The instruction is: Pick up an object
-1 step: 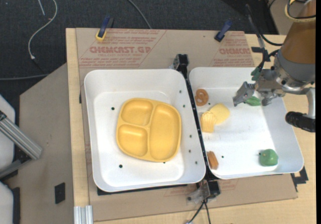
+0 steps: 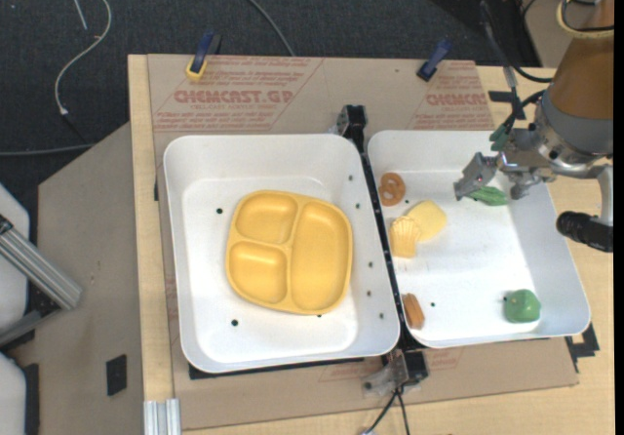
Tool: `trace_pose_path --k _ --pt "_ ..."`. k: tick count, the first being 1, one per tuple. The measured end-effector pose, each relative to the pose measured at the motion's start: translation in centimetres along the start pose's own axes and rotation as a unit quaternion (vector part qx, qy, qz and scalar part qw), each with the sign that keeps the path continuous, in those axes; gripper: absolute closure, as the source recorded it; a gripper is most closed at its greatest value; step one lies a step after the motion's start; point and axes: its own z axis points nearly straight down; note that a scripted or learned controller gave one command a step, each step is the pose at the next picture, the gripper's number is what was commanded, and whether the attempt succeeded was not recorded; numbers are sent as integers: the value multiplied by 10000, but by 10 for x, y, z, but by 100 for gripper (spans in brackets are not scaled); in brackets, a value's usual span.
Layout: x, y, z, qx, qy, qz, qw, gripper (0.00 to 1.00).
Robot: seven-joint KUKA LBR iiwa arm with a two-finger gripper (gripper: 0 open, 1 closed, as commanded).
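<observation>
Orange bit (image 2: 413, 310) at 7 o'clock of right bin (image 2: 561, 262): leave alone. Can't tell claw (image 2: 495, 181) open or shut. Drop straight onto green thing (image 2: 490, 196) at 1 o'clock.

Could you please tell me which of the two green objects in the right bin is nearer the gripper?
The long green piece near the bin's back edge, lying right by the gripper. The other, a rounder green lump, sits apart in the front right corner.

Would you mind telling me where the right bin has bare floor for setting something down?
Bare floor lies mid right bin, between the yellow pieces and the green pepper. Crowded: the left wall by the pretzel, and beneath the gripper.
</observation>
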Motion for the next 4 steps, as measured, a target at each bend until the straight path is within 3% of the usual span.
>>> trace_pose_path --k 3,4 --pt "2 -7 155 13 4 8 10000 0" --pt "2 -5 141 -12 2 3 10000 100"
